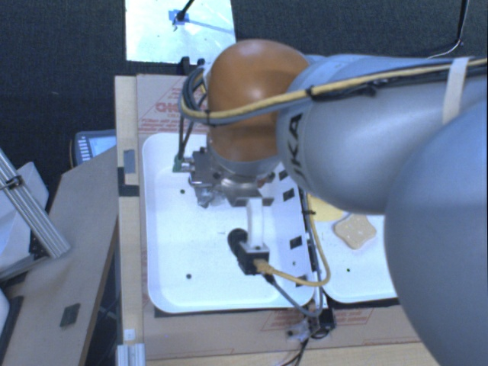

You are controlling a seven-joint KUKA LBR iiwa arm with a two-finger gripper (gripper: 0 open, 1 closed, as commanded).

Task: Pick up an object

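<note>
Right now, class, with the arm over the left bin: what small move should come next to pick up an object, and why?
Probably a short sideways shift toward the right bin. The gripper hangs over the left bin, whose floor shows just tiny dark specks, while a beige piece lies in the right bin, a likelier thing to grasp.

Bench (200, 334) with left bin (174, 231), right bin (364, 279)

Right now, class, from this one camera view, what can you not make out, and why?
Right bin: mostly hidden under the grey arm, camera view.
Yellow thing: only a sliver shows beside the arm.
Tan object: too blurred to identify.
Left bin: far middle covered by the orange band.
</note>
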